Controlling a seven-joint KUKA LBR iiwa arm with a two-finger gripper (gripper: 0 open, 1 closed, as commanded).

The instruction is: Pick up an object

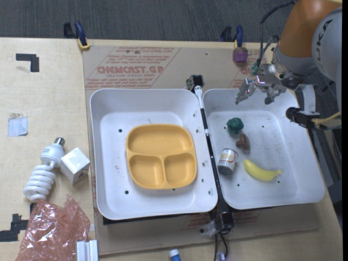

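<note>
Currently, candidate objs. all in right bin (304, 192): banana (262, 171), yellow, toward bin's near right; small can (227, 160), on its side, against bin's left wall; brown lump (243, 141), just beyond can, mid-bin; dark green obj. (235, 125), beyond lump, identity unclear. None touching another, none lifted. Gripper (260, 90) at bin's far rim, above it, well apart from all four objs.; fingers (243, 93) spread open, nothing between. Arm grey w/ orange band, entering from bin's right. Left of bin: left bin (106, 145) w/ yellow divided tray (161, 155). Farther left of bin: light bulb (44, 171), white cube (75, 165), on bench. Progress est.: pick not begun; approach, descent, grasp, lift all remaining.
</note>
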